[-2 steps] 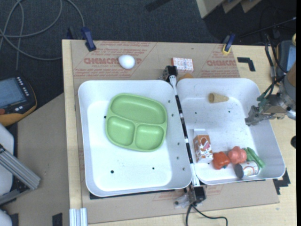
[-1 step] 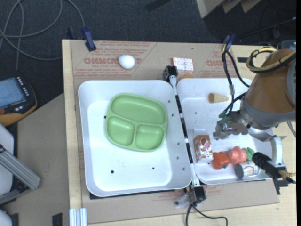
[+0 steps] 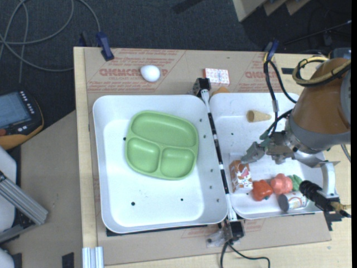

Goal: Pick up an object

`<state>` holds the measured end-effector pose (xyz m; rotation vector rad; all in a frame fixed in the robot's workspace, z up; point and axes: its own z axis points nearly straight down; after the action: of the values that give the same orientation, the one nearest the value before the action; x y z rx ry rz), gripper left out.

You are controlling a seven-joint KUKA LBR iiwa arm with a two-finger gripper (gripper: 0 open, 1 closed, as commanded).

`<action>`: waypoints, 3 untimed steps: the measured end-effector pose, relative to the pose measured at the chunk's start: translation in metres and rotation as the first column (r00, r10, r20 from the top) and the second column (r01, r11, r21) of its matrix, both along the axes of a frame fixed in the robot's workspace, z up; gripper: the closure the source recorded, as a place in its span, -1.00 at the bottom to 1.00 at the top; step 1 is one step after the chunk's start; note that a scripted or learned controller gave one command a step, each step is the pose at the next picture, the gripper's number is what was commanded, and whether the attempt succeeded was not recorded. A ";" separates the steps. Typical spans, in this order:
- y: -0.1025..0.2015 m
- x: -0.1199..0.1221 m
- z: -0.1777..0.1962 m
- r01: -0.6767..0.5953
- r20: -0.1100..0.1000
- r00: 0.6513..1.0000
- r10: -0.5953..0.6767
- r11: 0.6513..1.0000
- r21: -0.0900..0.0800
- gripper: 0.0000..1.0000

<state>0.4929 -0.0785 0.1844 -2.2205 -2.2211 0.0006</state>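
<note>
The right bin [image 3: 234,108] holds several small objects. A red-and-white packet [image 3: 241,175] lies near its left wall, with a red tomato-like piece [image 3: 261,190] and a pink-red strawberry-like piece [image 3: 281,182] beside it. A grey-white item [image 3: 293,201] rests at the front rim and a tan cone [image 3: 258,115] lies farther back. My gripper [image 3: 265,154] hangs over the middle of this bin, just above and behind the packet. It looks open, with nothing between its fingers. The arm's body hides the bin's right part.
A green divided plate [image 3: 162,145] lies in the left bin [image 3: 111,194]. On the bench behind the bins sit a white egg-shaped ball [image 3: 149,72] and a small patterned box [image 3: 217,75]. Cables [image 3: 271,88] run down to the wrist.
</note>
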 end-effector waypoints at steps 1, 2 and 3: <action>-0.011 0.031 -0.080 -0.001 0.017 1.000 0.001 1.000 0.001 -1.00; -0.087 0.093 0.016 0.001 0.004 1.000 -0.001 1.000 -0.003 -1.00; -0.015 0.103 -0.019 -0.002 -0.001 1.000 0.002 1.000 0.001 -1.00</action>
<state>0.5958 -0.0938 0.1652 -2.2175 -2.2218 0.0009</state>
